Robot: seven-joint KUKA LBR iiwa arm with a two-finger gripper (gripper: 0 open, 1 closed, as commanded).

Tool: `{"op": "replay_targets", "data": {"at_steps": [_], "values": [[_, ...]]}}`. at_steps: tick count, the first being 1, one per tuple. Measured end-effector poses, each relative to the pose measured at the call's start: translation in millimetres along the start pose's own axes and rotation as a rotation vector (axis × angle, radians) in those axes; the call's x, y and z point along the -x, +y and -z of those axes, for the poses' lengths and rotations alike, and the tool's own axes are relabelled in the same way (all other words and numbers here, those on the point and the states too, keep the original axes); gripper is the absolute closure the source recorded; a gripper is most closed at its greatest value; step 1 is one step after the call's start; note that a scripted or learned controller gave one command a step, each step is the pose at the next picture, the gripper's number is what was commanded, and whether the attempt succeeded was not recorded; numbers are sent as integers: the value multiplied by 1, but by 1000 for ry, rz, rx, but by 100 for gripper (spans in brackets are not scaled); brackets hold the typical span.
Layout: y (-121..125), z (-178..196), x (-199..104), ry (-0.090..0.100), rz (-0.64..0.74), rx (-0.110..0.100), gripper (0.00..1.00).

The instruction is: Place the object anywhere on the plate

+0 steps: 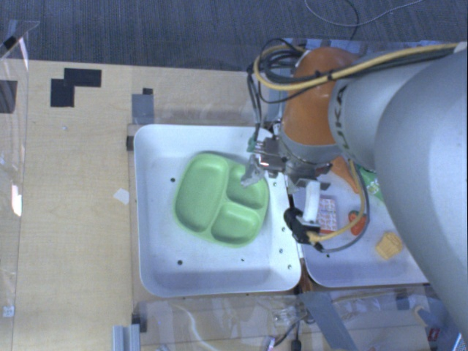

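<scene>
The plate (219, 199) is a light green divided one with three compartments, sitting tilted in the left white bin (157, 269), roughly in the middle of it. The gripper (252, 172) hangs right over the plate's upper right corner, near the edge between the two bins. Honestly I can't tell how the jaws stand from this angle, the metal bits blur together and I can't make out anything between them either.

The arm (395, 115) is huge in the shot, grey body with the orange band (314, 101) above the wrist, and a bundle of yellow and black cables (322, 232) looping down beside it. It covers most of the right white bin (351, 276).

In that right bin, what peeks out: a small waffle-looking yellow piece (388, 246) near the lower right, something orange-red (357, 223) just beside the cables, a bit of green (371, 187) higher up, and a pinkish patterned packet (327, 210) close to the arm. Which one counts as the object for the task, can't say.
</scene>
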State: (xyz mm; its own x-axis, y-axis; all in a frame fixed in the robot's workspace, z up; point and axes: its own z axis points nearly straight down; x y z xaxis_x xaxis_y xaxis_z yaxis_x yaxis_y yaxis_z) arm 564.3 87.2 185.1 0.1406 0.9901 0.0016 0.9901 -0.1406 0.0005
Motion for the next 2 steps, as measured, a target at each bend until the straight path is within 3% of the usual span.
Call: {"op": "replay_targets", "data": {"at_steps": [1, 2], "values": [[15, 0, 54, -1, -192, 2, 0], [16, 11, 53, 1, -185, 3, 100]]}}
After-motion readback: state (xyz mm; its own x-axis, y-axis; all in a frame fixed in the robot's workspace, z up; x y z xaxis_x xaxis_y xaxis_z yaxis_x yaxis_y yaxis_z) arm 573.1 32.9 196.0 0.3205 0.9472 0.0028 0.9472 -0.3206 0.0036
